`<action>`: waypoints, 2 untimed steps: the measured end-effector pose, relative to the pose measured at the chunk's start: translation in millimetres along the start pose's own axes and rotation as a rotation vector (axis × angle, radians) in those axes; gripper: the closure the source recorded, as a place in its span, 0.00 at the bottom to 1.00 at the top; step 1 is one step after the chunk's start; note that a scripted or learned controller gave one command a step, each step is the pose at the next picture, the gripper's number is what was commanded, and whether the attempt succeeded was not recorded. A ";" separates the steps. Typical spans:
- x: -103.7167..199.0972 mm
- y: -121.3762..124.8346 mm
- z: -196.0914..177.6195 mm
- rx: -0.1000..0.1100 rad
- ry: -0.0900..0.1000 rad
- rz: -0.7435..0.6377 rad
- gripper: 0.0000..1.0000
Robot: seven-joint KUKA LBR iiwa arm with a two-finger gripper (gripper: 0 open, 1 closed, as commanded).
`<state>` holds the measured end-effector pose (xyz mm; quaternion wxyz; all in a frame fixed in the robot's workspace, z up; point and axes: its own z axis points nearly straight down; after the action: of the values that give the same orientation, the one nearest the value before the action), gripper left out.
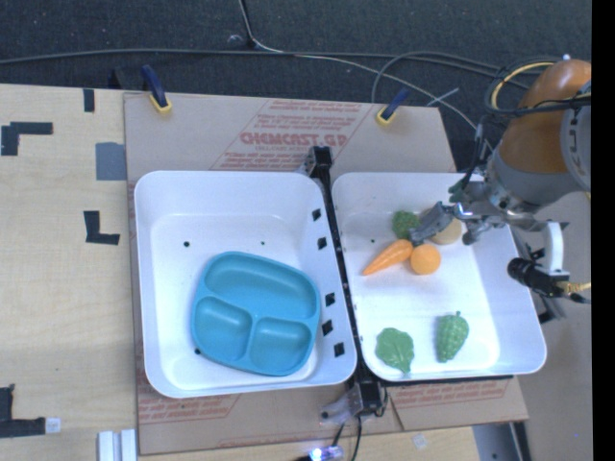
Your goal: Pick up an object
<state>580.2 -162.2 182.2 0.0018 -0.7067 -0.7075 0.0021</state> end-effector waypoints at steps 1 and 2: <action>-1.4 -4.7 64.4 0.002 0.001 0.001 0.00; -1.2 -4.2 98.4 -0.006 -0.002 0.000 0.00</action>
<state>575.5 -163.5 83.9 -0.0010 -0.7066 -0.7076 0.0007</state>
